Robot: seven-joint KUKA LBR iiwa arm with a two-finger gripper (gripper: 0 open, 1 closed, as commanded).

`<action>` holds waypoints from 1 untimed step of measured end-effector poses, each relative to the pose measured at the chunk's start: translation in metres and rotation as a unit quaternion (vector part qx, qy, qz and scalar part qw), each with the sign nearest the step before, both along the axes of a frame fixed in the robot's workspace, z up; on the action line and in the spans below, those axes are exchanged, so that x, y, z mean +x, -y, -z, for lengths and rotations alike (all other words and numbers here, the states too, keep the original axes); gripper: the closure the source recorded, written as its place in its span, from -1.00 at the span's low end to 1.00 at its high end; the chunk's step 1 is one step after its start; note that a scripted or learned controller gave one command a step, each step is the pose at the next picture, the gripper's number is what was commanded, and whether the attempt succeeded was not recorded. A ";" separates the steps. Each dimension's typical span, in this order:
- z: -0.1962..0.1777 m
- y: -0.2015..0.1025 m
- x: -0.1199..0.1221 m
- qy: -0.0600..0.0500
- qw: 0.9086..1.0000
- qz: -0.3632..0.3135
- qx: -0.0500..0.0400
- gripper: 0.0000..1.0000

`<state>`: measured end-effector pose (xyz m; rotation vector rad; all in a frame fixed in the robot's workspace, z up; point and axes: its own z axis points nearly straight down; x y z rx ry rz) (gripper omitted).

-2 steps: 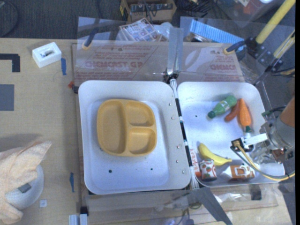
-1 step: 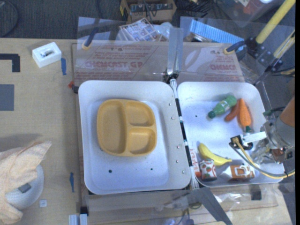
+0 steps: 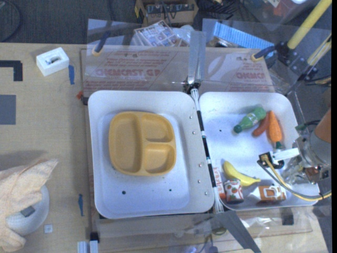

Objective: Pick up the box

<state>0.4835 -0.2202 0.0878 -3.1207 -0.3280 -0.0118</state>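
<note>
Tan bench (image 3: 42, 125) carries two shallow white bins side by side, with clutter and clear plastic sheeting behind them. Left bin (image 3: 100, 157) holds one yellow divided tray (image 3: 142, 143), sitting roughly in its middle. Right bin (image 3: 221, 115) holds the smaller things. At the bench's near left corner lies a crumpled pale orange cloth (image 3: 23, 181). From the right edge the arm reaches over the right bin, and its gripper (image 3: 301, 168) hangs above the bin's near right part; whether the claw is apart or together cannot be told from this angle. A banana (image 3: 238, 174) lies near the bin's front, curving toward the middle. An orange carrot (image 3: 274, 128) lies further back, with a green bottle (image 3: 250, 119) on its side just to its left. The box (image 3: 233, 190), white and orange with a dark patch, stands at the bin's front left corner, just under the banana and well apart from the gripper. A white and orange carton (image 3: 271, 194) lies beside it to the right, nearer the gripper. A small white block (image 3: 52, 61) sits on the bench at the far left.
</note>
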 end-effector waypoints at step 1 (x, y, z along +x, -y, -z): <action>0.000 0.000 0.000 0.000 1.000 0.000 0.000 1.00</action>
